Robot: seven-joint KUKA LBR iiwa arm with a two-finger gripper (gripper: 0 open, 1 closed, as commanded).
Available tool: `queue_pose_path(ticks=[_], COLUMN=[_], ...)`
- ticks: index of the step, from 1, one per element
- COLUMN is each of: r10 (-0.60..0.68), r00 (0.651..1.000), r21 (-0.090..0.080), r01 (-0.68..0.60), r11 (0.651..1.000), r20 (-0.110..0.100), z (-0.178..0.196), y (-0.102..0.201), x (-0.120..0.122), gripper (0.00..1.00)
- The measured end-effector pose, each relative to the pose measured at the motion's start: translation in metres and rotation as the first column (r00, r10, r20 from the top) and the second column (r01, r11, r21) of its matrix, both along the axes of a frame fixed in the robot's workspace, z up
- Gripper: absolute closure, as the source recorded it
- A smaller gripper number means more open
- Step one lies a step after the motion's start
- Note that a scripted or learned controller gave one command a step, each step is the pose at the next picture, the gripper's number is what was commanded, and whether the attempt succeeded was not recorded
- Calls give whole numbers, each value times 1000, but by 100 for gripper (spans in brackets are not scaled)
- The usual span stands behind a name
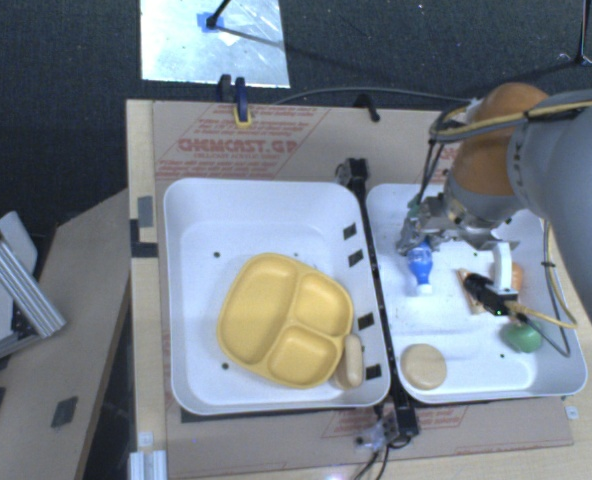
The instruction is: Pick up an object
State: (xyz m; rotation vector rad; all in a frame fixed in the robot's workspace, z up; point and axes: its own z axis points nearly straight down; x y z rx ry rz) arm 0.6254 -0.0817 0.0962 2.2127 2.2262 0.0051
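- At the near rim of the right bin (461, 320): round tan disc (424, 365), flat on the white floor, close to the divider between the two bins.
- Just across that divider, in the near right corner of the left bin (191, 268): small tan oblong piece (351, 360), touching the edge of the yellow divided tray (284, 318).
- Near the right wall of the right bin: green rounded object (522, 338), well apart from the disc.
- Filling the middle of the left bin: the yellow tray, three compartments, turned at an angle to the bin walls.
- Farther back in the right bin, near the divider: blue-and-white object (420, 268), blue end towards the far side, white end towards the near side.
- Directly over its blue end: gripper (417, 236), low in the bin; released or clenched, cannot tell; contact with the object, cannot tell.
- Behind and to the right of that: grey arm with its orange band (484, 163), reaching in over the right bin.
- At the far edge of the bench (141, 148): blue-and-yellow clamp (238, 98).
- Beyond the bench, on the dark floor: silvery sheet (214, 28).
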Motion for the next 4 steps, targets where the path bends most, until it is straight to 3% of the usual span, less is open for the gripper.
queue_pose_path(ticks=[3, 4], r10=[-1, 3], r00=[1000, 1000], r21=[-1, 1], r01=[1, -3], r11=[1000, 1000], r20=[3, -3], z=[152, 138], y=[5, 55], x=[-6, -13], gripper=[100, 100])
